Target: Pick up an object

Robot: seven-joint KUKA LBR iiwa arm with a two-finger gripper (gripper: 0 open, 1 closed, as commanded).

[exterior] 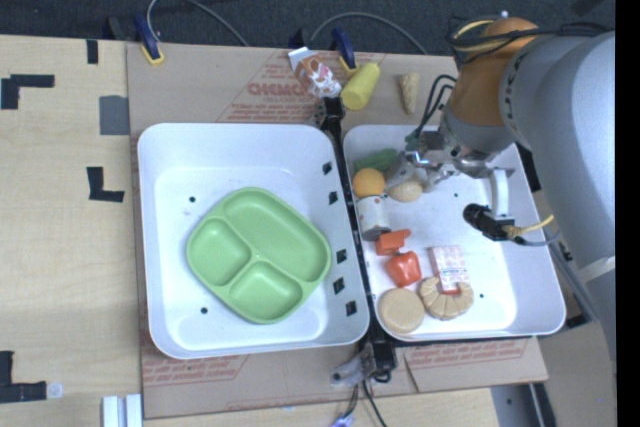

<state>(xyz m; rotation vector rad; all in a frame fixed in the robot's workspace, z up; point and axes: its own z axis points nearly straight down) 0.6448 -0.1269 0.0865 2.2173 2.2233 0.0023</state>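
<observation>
My gripper [422, 162] is low over the back of the right bin [530, 300], under the grey arm with its orange band [490, 75]. Just in front of it lies a beige egg-shaped piece [405, 192], next to a yellow-orange ball [368, 182]. A green item [378, 158] sits to the gripper's left, against the bin's back corner. Nearer the front of this bin are a white cylinder [372, 212], two red-orange pieces [398, 255], a small packet [449, 265], a round tan biscuit [401, 311] and a waffle-like piece [446, 298].
The left bin [170, 165] holds a green divided plate [258, 253]. Behind the bins, on the cardboard, lie a yellow item [360, 85], a snack packet [315, 72] and a beige piece [410, 93]. A black connector with its cable [485, 217] hangs over the right bin.
</observation>
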